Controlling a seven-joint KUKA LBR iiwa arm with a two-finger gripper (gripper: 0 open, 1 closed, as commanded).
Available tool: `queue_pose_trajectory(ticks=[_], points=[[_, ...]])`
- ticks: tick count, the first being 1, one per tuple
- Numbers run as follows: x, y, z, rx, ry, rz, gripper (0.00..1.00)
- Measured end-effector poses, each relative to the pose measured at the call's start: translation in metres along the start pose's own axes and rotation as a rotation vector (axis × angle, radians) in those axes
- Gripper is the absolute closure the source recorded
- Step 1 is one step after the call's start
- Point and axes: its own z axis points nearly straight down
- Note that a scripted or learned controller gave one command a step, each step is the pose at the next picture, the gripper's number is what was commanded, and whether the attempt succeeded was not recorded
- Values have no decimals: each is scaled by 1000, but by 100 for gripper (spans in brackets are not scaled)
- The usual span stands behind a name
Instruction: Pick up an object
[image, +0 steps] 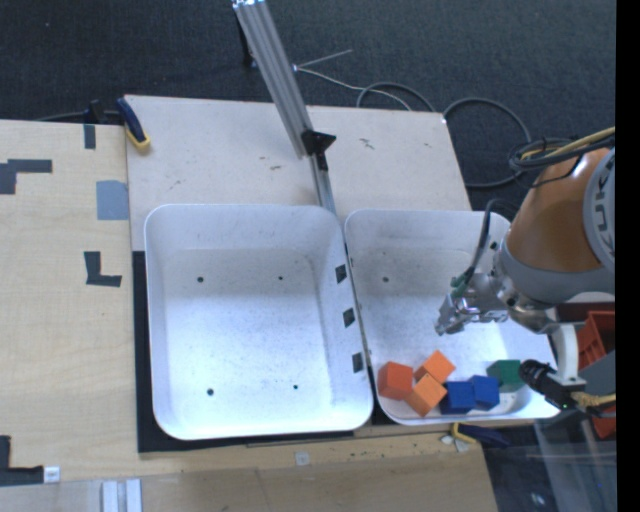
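Note:
My gripper hangs over the right bin, a little above its floor and toward the right side. Near the bin's front edge lie an orange block, two smaller orange blocks, two blue blocks and a green piece. The gripper is above and slightly behind these blocks, apart from them. Nothing shows between its fingers.
The left bin stands beside the right one, with a dividing rim between them. A metal rail slants down from the top to the bins' back edge. Cables lie on the dark floor at the upper right.

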Motion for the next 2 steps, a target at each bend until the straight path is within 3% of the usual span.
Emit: queue_pose_trajectory(ticks=[2], points=[[111, 41, -86, -13, 2, -13, 100]])
